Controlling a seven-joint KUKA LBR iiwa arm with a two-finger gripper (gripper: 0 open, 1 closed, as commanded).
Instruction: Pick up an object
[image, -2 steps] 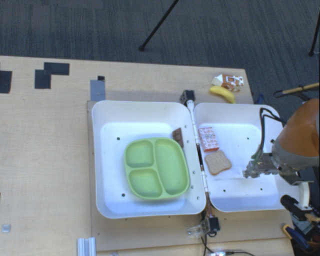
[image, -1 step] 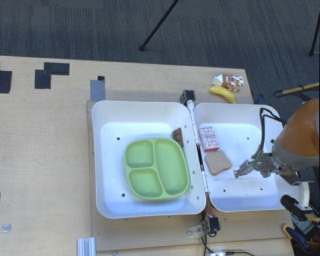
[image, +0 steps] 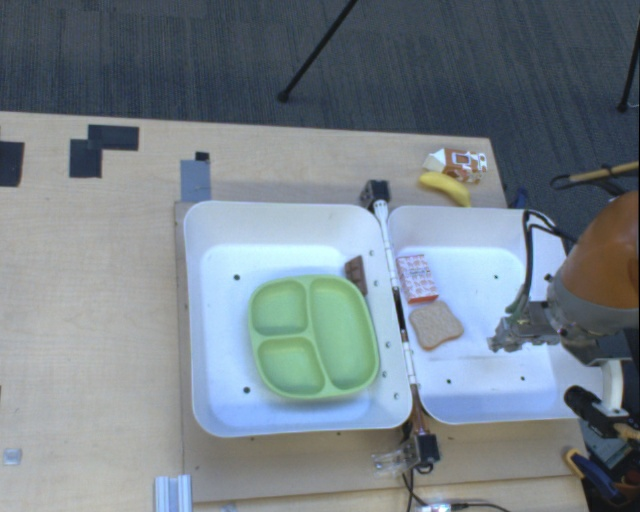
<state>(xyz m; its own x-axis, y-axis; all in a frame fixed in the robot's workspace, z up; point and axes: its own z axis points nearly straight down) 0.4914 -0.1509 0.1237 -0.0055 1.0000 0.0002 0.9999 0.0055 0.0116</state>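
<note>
banana (image: 444, 187) on bench, black tripod leg (image: 318, 52)

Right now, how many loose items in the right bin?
2: a red-and-white printed packet near the right white bin's upper left, and a tan toast slice just below it. The arm may hide more.

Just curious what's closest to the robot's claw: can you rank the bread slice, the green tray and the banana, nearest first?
From the gripper:
1. Bread slice, same bin, just to its left.
2. Green tray, in the left bin.
3. Banana, on the bench beyond the bins; roughly as far as the tray, a close call.
</note>
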